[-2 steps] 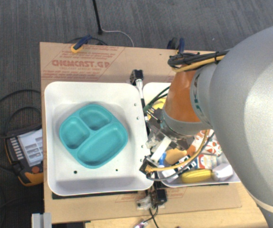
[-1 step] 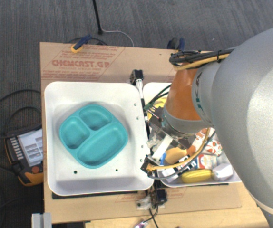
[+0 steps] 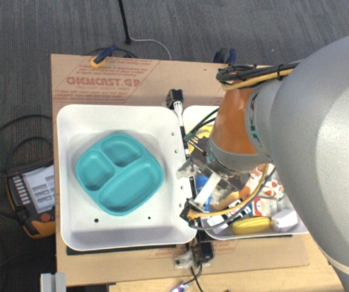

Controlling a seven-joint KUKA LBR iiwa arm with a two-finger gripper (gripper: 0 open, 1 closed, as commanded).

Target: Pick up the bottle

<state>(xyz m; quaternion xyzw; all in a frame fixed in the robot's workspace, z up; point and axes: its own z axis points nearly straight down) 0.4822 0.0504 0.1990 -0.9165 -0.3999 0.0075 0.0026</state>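
My gripper (image 3: 210,187) reaches down into the right bin (image 3: 284,231) at its left side, mostly hidden under the orange-banded wrist (image 3: 235,126). A white and blue object (image 3: 203,186), possibly the bottle, lies slanted right at the gripper among the clutter. I cannot tell whether it is held. The large grey arm covers much of the right bin.
The left bin (image 3: 77,224) holds a teal divided plate (image 3: 120,172). In the right bin lie a yellow banana-like item (image 3: 251,225), a red and white package (image 3: 270,190) and other small things. Cables run around the wrist. A handheld device (image 3: 34,190) sits off the bench's left.
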